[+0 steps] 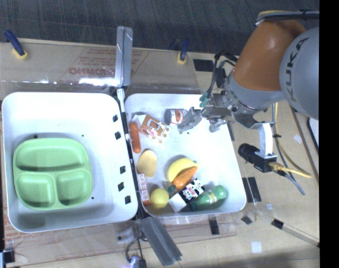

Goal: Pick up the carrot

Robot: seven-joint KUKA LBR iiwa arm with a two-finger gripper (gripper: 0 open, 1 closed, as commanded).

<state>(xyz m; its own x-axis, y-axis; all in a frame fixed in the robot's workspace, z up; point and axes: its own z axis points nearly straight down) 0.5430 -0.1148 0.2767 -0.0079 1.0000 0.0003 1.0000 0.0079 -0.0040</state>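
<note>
"KUKA" lettering [293, 66] on arm above carrot [184, 177]; pincer [200, 121] wide, empty.

The carrot [184, 177] is a short orange piece with a dark green end, lying tilted in the right bin [228, 149], its orange tip touching a yellow banana [178, 167], well below and just left of the gripper [202, 121].

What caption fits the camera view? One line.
Gripper hovers above the right bin, carrot lying unheld among toy food.
</note>
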